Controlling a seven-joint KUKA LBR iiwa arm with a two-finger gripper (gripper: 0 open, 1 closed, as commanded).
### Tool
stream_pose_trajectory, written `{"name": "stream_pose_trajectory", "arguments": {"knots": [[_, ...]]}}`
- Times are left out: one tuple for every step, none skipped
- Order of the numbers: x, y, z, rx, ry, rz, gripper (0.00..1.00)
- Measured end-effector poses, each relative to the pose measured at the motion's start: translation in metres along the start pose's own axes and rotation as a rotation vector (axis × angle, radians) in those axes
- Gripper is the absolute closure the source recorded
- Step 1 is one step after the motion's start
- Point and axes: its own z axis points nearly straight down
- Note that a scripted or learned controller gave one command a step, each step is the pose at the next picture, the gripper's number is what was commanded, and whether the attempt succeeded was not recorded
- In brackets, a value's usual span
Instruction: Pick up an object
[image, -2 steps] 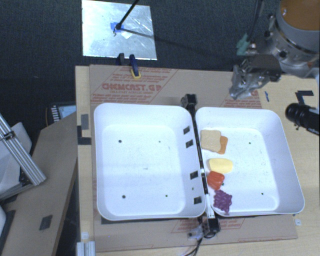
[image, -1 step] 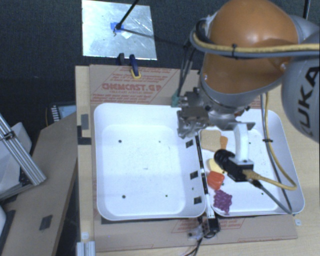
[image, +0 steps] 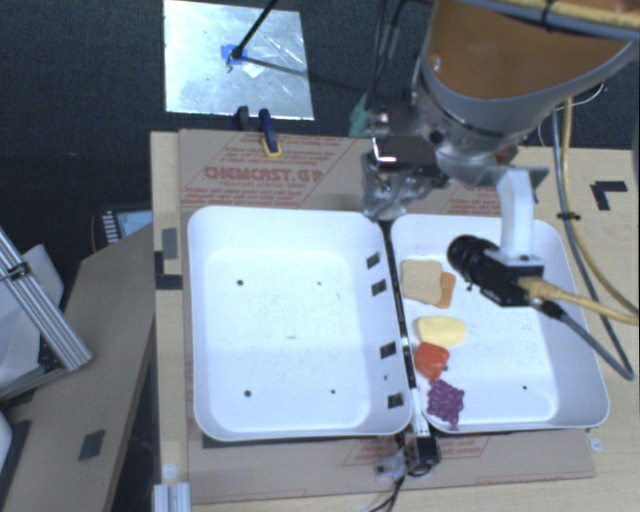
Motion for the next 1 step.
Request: {"name": "stream_pose_trajectory", "arguments": {"knots": [[0.0664, 0.0756, -0.0294, 0.003, -0.001, 0.001, 1.0]]}}
